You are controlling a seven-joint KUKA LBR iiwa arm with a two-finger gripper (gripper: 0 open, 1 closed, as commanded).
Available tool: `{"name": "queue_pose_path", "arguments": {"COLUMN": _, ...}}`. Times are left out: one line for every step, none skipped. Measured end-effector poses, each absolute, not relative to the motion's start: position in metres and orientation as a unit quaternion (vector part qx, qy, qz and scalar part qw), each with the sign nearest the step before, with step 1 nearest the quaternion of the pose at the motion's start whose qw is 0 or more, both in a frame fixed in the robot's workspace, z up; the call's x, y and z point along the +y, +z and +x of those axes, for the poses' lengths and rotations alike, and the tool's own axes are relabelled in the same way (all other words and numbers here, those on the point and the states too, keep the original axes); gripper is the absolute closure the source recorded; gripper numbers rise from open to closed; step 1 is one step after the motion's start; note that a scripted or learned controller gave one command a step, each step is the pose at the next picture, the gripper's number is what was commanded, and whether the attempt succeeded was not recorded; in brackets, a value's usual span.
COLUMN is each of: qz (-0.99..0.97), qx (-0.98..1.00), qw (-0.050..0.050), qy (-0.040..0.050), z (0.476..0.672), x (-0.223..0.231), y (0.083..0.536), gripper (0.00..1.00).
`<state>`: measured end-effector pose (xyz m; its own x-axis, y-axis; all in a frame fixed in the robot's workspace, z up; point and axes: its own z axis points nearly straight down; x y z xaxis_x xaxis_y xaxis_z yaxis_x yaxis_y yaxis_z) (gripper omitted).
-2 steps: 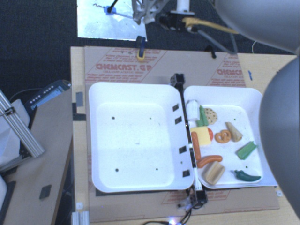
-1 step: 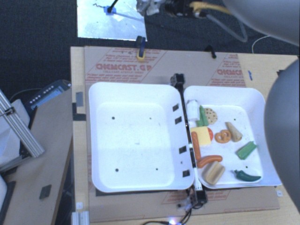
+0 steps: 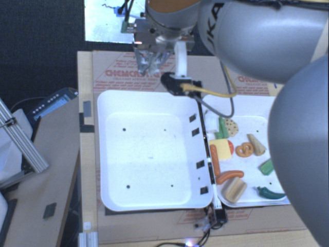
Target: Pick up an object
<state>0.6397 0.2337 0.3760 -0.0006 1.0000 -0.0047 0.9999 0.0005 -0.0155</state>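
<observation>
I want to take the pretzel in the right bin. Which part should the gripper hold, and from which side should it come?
Probably from straight above. The pretzel lies flat on the floor of the right bin, so its side offers little to grip. Close the fingers across its outer rim, along the line from the yellow block to the tan wedge; both neighbours sit close, so space is tight.

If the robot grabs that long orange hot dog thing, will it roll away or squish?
The hot dog looks round and smooth, so it would probably roll or slip if nudged sideways. It lies close against the bread piece and the right bin's divider wall, which might stop it rolling far. It looks like plastic toy food, so likely stiff and light, not squishy.
</observation>
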Motion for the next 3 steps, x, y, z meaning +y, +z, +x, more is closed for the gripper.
{"name": "queue_pose_path", "arguments": {"qz": -0.707, "qx": -0.707, "qw": -0.001, "qy": -0.0015, "z": 0.67, "x": 0.234, "y": 0.388, "gripper": 1.0}}
{"name": "queue_pose_path", "arguments": {"qz": -0.705, "qx": -0.709, "qw": -0.004, "qy": -0.0081, "z": 0.668, "x": 0.234, "y": 0.529, "gripper": 1.0}}
{"name": "queue_pose_path", "arguments": {"qz": -0.707, "qx": -0.707, "qw": 0.003, "qy": 0.006, "z": 0.633, "x": 0.234, "y": 0.386, "gripper": 1.0}}
